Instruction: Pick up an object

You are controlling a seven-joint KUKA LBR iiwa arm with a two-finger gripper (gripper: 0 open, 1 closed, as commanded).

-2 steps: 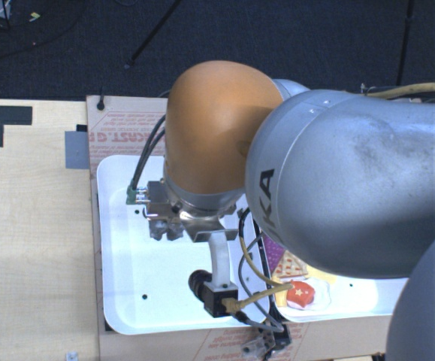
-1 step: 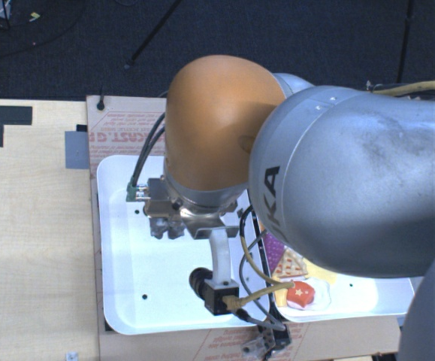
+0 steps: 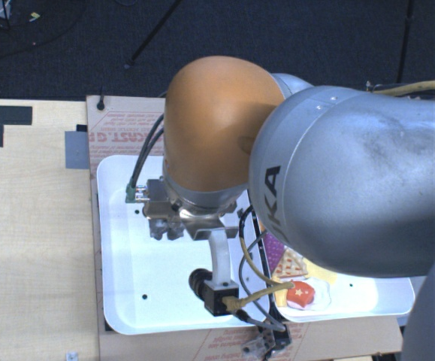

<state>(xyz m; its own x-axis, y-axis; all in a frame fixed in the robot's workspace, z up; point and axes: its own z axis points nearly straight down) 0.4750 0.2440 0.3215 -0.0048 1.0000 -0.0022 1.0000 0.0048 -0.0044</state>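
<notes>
The grey arm with its orange band reaches in from the right and covers most of the white bin (image 3: 138, 277). My gripper (image 3: 169, 229) hangs below the wrist over the bin's left middle, seen from above, so its tips are hidden by the wrist. At the bin's right, partly under the arm, lies a small red object with a white star (image 3: 300, 295). Beside it is a cream wedge-shaped piece (image 3: 288, 265), and above that a purple item (image 3: 273, 248). Nothing shows between the gripper and the bin floor.
The bin rests on a cardboard sheet (image 3: 119, 130). To the left is the pale wooden bench (image 3: 29, 232) with dark flat shapes (image 3: 7, 120) near its back. A small dark cluster (image 3: 266, 343) sits just past the bin's front rim.
</notes>
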